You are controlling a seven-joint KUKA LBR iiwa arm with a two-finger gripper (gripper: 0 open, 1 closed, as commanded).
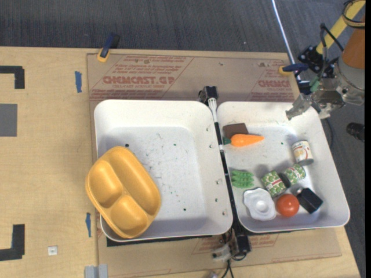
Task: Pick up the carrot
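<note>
The orange carrot [246, 139] lies on its side in the upper left part of the right bin [331, 178], its tip pointing right. It touches a small brown block [236, 130] just behind it. My gripper [300, 108] hangs over the right bin's back right corner, well to the right of the carrot and a little behind it. Nothing is visibly held.
In the right bin's front half lie a green leafy toy [242, 178], a white fried egg [258, 203], a red tomato [287, 205], a black piece [310, 200] and two small cans [301, 152] [277, 181]. A yellow divided dish [123, 191] rests on the left bin's front left corner [104, 120].
</note>
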